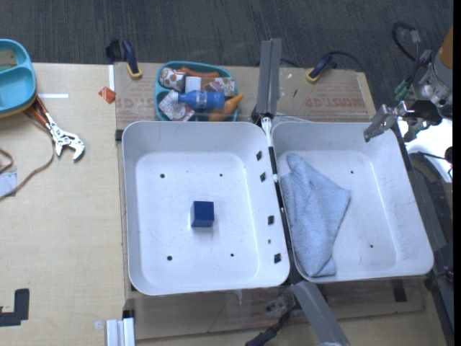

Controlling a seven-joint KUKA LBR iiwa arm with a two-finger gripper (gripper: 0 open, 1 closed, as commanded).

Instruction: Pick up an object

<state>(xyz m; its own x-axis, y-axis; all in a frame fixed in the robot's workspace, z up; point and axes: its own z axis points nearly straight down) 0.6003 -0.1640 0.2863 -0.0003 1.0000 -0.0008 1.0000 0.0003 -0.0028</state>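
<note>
A small dark-blue cube (203,214) sits on the floor of the left white bin (133,215), a bit below its middle. A crumpled grey-blue cloth (311,215) lies along the left side of the right white bin (403,215). My gripper (395,126) hangs over the far right corner of the right bin, well away from both the cloth and the cube. It is open, with nothing between its fingers.
Behind the left bin stands a teal tray (164,74) holding several small items. On the wooden bench to the left lie a wrench (63,141) and a teal dish (16,78). Clamps (130,60) (318,67) hold the cardboard at the back.
</note>
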